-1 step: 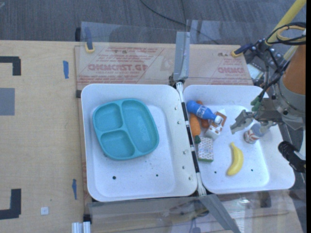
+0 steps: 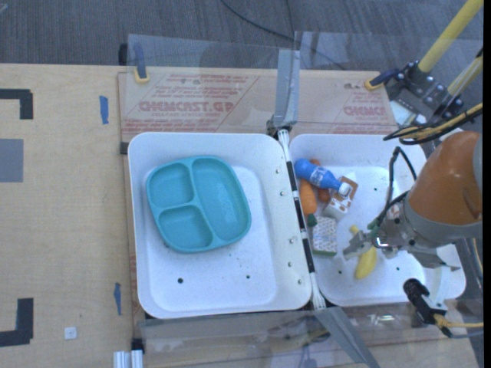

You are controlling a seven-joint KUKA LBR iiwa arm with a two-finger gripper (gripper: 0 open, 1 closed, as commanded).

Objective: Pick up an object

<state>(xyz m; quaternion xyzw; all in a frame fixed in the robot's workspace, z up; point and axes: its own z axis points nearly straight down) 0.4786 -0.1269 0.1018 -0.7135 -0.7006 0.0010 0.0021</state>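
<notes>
My gripper [image 2: 374, 245] hangs low over the right bin [image 2: 430, 176], near that bin's middle front. A yellow banana-shaped toy [image 2: 367, 263] lies right under it and pokes out toward the front. To the left, along the bin's left wall, lie a blue bottle [image 2: 318, 175], an orange carrot-like piece [image 2: 308, 198], a small printed box [image 2: 343, 192] and a checkered packet [image 2: 325, 237]. The wrist covers whatever sits straight beneath it.
A teal divided plate [image 2: 198, 203] rests in the left bin [image 2: 230, 282]. A metal divider [image 2: 298, 228] runs between the two bins. Cables and yellow poles [image 2: 453, 29] stand at the back right. The arm's orange band [image 2: 453, 179] overhangs the right bin's right side.
</notes>
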